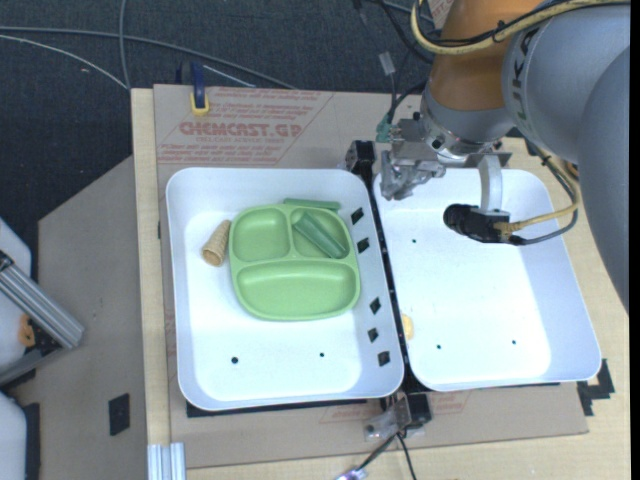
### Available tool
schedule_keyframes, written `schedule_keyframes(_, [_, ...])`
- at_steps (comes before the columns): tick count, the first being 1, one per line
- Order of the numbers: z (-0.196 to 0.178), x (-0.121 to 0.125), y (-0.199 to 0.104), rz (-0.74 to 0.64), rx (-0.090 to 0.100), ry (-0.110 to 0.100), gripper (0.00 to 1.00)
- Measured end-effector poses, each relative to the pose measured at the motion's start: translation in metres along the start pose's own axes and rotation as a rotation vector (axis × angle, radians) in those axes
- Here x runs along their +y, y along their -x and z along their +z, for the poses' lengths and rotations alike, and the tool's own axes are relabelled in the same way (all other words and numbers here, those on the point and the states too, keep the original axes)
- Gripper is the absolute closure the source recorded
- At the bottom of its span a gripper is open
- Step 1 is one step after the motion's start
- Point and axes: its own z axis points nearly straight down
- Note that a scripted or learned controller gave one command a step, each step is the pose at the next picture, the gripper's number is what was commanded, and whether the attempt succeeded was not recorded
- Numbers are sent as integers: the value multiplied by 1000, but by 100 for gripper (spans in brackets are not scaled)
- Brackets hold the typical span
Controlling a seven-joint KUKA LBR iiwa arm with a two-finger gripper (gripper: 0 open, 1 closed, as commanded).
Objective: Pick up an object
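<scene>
Candidate objects sit in the left bin: a green divided plate in the middle, a darker green pod-like piece lying in the plate's upper right compartment, and a tan ice-cream cone just beside the plate's left edge, on the bin floor. A small yellowish bit lies at the left rim of the right bin.

The pincer hangs over the top of the divider between the two bins, near the upper left corner of the right bin, well apart from the plate and cone. Cannot tell whether it is released or clenched; nothing visible in it. The arm comes in from the upper right, over the table.

Step, as judged: approach, nothing picked yet. Next move calls for travelling left and toward the near side over the left bin, lining up above one item — the cone looks the easiest — then descending and closing.
</scene>
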Motion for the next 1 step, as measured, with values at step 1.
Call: schedule_keyframes(1, [14,16,-51,2,-1,0,100])
